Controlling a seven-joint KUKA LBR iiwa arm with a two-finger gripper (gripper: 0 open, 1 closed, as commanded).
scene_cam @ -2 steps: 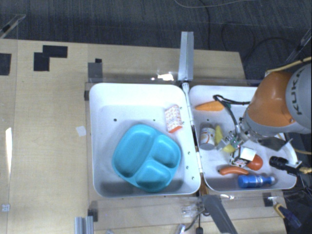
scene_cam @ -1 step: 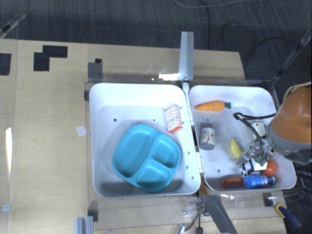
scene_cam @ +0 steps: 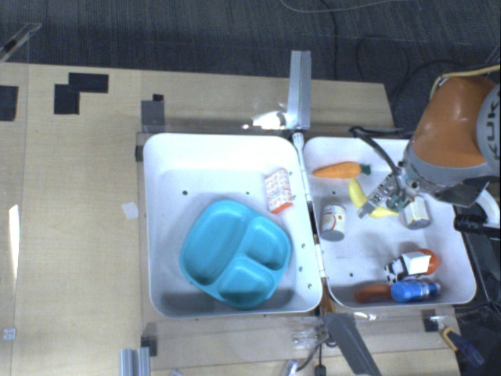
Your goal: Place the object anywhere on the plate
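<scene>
Camera view: gripper, grip state unclear, over yellow banana, blue plate well apart.

A pale wooden bench fills the foreground — beyond it dark grey carpet, crossed by a thin cable.

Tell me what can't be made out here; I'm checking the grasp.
- Gripper, camera view: too small to tell whether its fingers are open, or whether they grip the yellow object beneath.
- Small packet by the blue plate: print unreadable.
- Arm's base: cut off at right.
</scene>
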